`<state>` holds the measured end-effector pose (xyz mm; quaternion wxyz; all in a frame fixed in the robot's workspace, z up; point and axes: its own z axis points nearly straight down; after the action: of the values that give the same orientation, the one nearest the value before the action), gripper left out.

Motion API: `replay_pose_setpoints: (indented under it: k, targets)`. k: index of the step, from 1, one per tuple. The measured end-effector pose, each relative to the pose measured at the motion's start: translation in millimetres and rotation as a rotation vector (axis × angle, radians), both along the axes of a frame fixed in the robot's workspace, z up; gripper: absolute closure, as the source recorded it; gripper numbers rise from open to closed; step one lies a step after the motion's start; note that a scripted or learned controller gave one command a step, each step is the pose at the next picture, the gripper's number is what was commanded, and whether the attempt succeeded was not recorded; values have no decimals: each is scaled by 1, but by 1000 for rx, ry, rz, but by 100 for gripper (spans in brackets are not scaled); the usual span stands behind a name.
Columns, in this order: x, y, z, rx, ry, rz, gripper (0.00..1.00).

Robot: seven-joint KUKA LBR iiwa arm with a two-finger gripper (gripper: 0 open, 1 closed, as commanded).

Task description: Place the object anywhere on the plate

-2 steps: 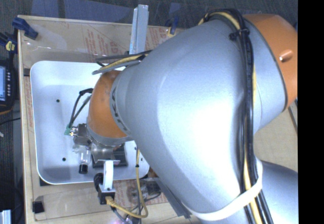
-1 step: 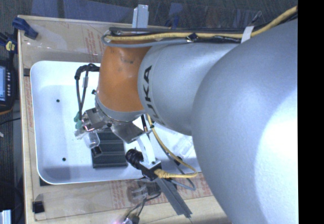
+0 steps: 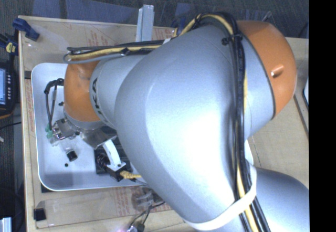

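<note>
My gripper [image 3: 62, 134] hangs low over the left bin [image 3: 39, 99], toward its near-left part. My own arm [image 3: 178, 120] covers most of the bench [image 3: 52, 42]. I cannot tell whether the gripper is spread or pressed together, as the view is too cluttered there. A small black piece [image 3: 72, 156] lies on the white bin floor just beside the gripper on the near side. I judge it to be the object, and it looks apart from the gripper rather than held. A smaller black speck [image 3: 66, 164] lies close by it. The plate is hidden from me, presumably under the arm. Risks from here:

1. If nothing is gripped, any carry to the plate arrives empty.
2. The piece is small and flat to the floor, so a descent slightly off-centre would nudge it aside or pinch it by a corner and drop it on lifting.
3. With the piece near the bin's wall, a sideways push could wedge it against the rim.
4. The speck could be mistaken for the target.
</note>
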<state>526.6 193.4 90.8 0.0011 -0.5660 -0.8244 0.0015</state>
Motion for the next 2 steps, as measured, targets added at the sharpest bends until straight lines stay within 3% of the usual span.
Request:
replay_pose_setpoints:
  k: [1, 2]
  targets:
    - [-34, -69, 8, -1, 5, -307, 100]
    - [-40, -30, 111, 1, -3, 173, 100]
